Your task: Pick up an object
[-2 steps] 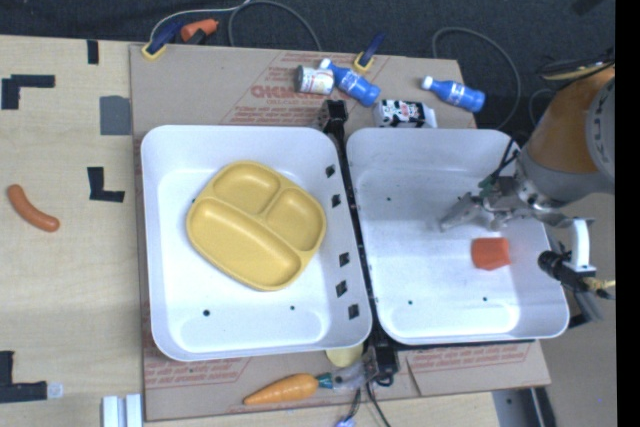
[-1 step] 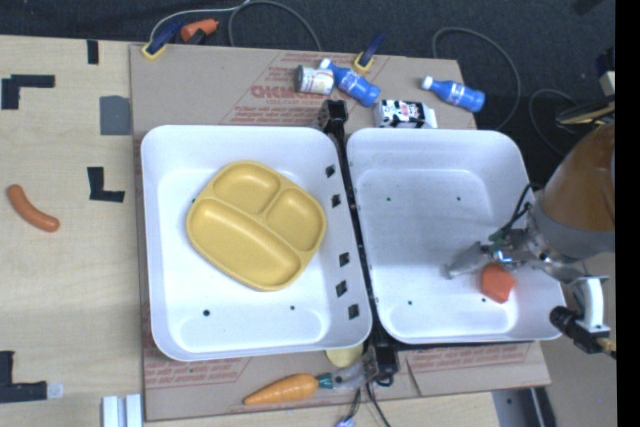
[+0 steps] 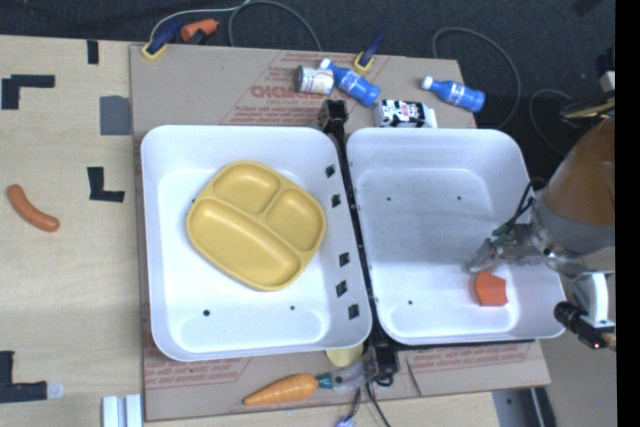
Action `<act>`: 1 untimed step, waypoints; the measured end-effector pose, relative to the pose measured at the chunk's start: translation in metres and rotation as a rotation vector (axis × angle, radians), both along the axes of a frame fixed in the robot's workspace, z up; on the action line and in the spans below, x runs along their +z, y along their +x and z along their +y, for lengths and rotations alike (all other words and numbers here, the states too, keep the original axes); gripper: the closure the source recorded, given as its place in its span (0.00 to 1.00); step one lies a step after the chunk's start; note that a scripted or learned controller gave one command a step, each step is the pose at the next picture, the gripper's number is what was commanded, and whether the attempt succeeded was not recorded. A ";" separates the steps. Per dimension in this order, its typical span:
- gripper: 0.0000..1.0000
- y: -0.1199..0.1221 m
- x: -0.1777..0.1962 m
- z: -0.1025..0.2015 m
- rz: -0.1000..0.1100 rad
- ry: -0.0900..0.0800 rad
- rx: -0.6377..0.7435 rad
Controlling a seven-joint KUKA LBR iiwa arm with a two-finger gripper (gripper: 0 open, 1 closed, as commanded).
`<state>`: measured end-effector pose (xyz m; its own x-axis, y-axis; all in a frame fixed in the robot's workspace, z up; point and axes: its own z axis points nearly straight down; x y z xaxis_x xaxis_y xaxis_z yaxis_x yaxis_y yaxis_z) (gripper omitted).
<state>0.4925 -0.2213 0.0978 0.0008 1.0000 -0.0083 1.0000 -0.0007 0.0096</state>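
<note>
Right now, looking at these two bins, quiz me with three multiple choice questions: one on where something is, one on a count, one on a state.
1. Where is the yellow divided plate?
A. left bin
B. right bin
C. on the cardboard

2. How many blue bottles lie beyond the bins?
A. one
B. two
C. four

3. How does the orange block sit?
A. on the right bin's floor
B. on the plate
C. outside both bins

Answers: 1 A, it lies in the left bin. 2 B, one and another. 3 A, it rests in the right bin near the pincer.

Glossy white plastic bins (image 3: 180, 155) — smooth yellow plastic plate (image 3: 257, 224) — matt cardboard (image 3: 200, 85).
</note>
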 end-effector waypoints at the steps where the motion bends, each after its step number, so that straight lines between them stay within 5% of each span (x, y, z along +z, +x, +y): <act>1: 1.00 -0.008 0.027 0.067 0.010 0.012 0.007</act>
<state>0.4844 -0.1546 0.1245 -0.0066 1.0000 0.0040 1.0000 0.0066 -0.0006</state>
